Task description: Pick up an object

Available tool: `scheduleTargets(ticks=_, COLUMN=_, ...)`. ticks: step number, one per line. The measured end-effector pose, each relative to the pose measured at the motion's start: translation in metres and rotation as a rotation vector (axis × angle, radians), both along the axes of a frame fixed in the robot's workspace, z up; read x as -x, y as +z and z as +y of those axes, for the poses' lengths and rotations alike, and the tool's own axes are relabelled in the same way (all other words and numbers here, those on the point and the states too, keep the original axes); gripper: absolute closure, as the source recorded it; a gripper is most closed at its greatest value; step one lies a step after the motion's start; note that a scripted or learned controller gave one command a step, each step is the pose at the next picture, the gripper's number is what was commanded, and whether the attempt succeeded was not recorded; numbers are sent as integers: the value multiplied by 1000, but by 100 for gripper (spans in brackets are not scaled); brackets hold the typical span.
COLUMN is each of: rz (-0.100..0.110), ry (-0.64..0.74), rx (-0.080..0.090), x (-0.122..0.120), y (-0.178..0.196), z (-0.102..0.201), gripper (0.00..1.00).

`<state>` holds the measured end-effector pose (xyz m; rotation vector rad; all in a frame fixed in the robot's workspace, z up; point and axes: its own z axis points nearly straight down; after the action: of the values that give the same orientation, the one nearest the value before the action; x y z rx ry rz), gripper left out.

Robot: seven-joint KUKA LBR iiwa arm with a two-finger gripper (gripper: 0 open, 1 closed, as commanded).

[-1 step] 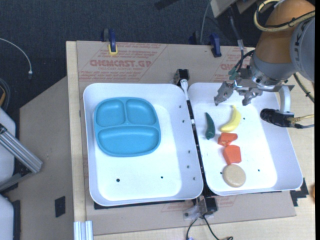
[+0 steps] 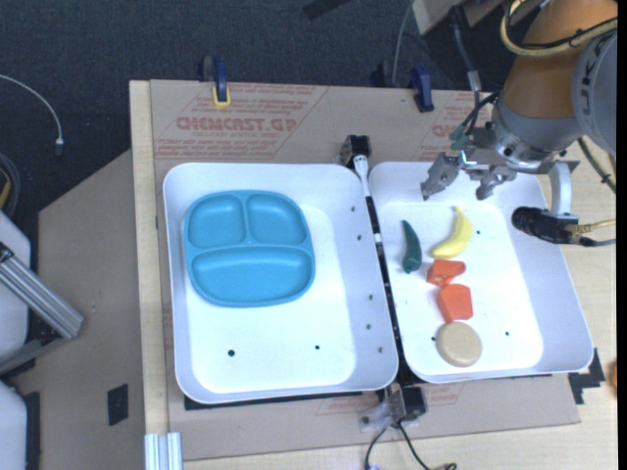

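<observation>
1. Banana (image 2: 452, 234): we log it in the right bin (image 2: 549, 292), upper middle, long axis slanting from upper right to lower left.
2. End effector (image 2: 460, 176): just above and beyond the banana, fingers spread, nothing between them as far as we can judge.
3. Neighbours: green pepper (image 2: 410, 247) left; orange blocks (image 2: 450, 288) and tan disc (image 2: 458, 344) nearer us.

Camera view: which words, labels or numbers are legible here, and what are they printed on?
"CHEMCAST GP": large red letters, repeated, on the brown paper-covered board under the two shallow white bins.
Smaller red lines beneath that print: too blurred to read.
</observation>
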<state>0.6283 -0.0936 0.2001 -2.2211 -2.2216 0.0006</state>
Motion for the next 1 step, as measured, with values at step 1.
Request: scheduleTargets(ticks=1, rz=5, ry=-1, rx=-1, x=1, y=-56, z=-6, gripper=0)
